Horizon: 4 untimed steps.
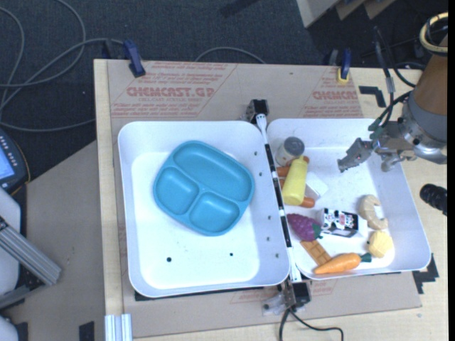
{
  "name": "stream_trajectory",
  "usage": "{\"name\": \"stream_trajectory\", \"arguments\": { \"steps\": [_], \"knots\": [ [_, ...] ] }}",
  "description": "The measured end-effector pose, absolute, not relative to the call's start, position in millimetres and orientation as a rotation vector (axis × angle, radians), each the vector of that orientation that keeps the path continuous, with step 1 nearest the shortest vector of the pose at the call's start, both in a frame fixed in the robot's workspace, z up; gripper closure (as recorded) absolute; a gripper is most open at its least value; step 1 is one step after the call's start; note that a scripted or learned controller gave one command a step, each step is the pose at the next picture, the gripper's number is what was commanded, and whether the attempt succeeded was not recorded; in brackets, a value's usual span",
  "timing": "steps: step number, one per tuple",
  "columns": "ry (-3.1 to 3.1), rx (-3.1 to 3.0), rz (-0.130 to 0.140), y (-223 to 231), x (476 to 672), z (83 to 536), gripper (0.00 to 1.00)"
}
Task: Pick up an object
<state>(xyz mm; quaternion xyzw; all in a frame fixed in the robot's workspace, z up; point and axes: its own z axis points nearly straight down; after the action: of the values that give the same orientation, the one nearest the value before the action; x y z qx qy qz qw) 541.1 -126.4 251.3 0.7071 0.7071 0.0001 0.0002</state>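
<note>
**Gripper above the right bin, toys lying below it**

Closest to where I stand, at the near edge of the right bin (419, 251), an orange toy carrot (338, 263) lies along the rim, with a pale yellow lump (380, 244) just beside its leafy end. A little further in sit a purple bunch of grapes (303, 226), a small black-and-white carton (340, 222) and a cream-coloured piece (371, 211) near the right wall. Beyond those, a yellow bottle (295, 180) leans against the divide between the bins, with a grey round can (291, 148) just behind it.

The left bin (135, 212) holds a blue divided plate (203, 187), resting at a tilt.

Further back on the right, the arm reaches in and its gripper (353, 156) hangs over the far part of the right bin, above bare white floor, apart from all the toys. Nothing sits between its fingers that I can see, and I cannot tell how far apart they stand.

The bench (178, 91) behind is brown board with red lettering.
</note>
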Motion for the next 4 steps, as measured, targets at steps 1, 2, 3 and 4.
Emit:
{"name": "stream_trajectory", "arguments": {
  "steps": [1,2,3,4],
  "knots": [
    [2.227,2.223,-0.007,-95,546.6,134,0.0],
    [2.212,2.232,0.008,-159,488.0,86,0.0],
    [2.226,2.213,0.004,-121,540.9,85,0.0],
    [2.221,2.228,-0.004,-113,476.0,88,0.0]
  ]
}}
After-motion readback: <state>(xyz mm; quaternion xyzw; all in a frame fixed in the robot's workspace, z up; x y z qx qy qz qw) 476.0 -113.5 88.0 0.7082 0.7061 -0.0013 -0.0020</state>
